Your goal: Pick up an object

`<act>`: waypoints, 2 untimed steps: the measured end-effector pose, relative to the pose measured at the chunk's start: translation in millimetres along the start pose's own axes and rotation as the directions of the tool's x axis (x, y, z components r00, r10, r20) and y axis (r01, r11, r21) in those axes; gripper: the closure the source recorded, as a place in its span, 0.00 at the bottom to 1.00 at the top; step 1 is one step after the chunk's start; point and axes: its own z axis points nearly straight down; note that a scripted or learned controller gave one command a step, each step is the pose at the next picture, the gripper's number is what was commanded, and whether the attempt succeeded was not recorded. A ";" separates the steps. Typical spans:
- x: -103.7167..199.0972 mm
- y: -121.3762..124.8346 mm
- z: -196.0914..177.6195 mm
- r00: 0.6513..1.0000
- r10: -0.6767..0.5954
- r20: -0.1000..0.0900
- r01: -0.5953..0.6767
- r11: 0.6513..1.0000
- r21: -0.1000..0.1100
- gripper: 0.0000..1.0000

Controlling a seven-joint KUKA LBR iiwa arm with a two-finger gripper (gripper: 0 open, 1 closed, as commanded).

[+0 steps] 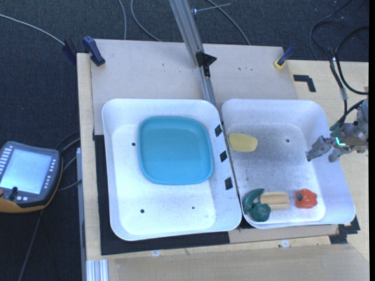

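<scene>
The gripper (321, 148) is hovering over the right bin (275, 111) at its right rim; whether it is open or closed I cannot tell. The red pepper toy (305, 198) is lying nearest, toward the bin's front edge, just below the gripper in view

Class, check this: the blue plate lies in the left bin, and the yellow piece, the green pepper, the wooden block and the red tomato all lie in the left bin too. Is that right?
Not quite. The camera view shows the blue plate in the left bin, but the yellow piece, green pepper, wooden block and red tomato lie in the right bin.
</scene>
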 end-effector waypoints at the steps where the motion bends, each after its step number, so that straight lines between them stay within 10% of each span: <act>1: 0.0 0.0 0.0 1.000 0.000 0.000 0.000 1.000 0.000 0.00; 2: 1.1 3.9 42.9 1.000 0.000 -0.001 0.000 1.000 0.003 0.00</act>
